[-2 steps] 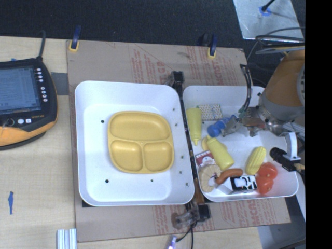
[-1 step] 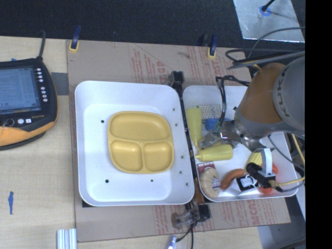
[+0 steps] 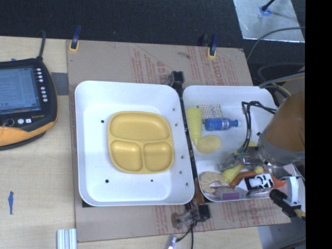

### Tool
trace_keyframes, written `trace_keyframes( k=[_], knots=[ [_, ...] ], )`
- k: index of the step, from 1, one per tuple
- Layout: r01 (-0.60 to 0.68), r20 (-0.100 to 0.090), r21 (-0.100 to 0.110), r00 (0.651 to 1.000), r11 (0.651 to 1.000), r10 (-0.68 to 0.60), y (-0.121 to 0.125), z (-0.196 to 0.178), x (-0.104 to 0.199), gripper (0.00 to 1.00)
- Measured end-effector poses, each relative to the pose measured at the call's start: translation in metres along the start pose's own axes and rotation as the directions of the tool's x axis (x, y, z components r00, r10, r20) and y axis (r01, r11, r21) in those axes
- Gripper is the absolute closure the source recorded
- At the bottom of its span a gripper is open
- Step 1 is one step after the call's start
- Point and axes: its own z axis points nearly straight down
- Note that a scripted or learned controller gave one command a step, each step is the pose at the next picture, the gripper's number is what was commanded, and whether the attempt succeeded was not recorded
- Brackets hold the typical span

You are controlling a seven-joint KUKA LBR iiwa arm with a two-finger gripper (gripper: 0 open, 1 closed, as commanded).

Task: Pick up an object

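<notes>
Looking down on the worktop point(image 3: 41, 191) — two white bins sitting side by side on a cardboard sheet point(image 3: 155, 61). Lying flat in the left bin point(image 3: 88, 185): a yellow divided plate point(image 3: 140, 141), three compartments, roughly centred. Crowding the right bin point(image 3: 228, 95): a yellow banana-like piece point(image 3: 194, 124) running along the left wall, a yellow lemon-shaped piece point(image 3: 209, 143) just beside its lower end, a small blue bottle point(image 3: 219, 123) lying on its side near a speckled packet point(image 3: 210, 110). Piling up along the near wall — a pale round biscuit-like thing point(image 3: 210, 179), a small yellow piece point(image 3: 232, 172), an orange-brown stick point(image 3: 239, 178), a purplish item point(image 3: 228, 194), all touching or overlapping. Reaching in from the right, the arm point(image 3: 285, 128) hanging low over that bin's near right corner, pincer point(image 3: 248, 160) sitting down among the clutter there. Cannot tell how the pincer is standing, or whether anything is gripped — too much tangled together. Resting at the far left, a teach pendant point(image 3: 23, 100) with its screen lit.
</notes>
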Motion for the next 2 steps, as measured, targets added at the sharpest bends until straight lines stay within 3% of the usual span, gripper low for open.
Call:
trace_keyframes(
  k=[1, 2],
  knots=[
    [0.003, 0.001, 0.000, 1.000, 1.000, -0.003, 0.062, -0.001, 0.011, 0.00],
    [0.003, 0.000, 0.000, 1.000, 1.000, -0.003, 0.000, 0.000, 0.021, 0.00]
  ],
)
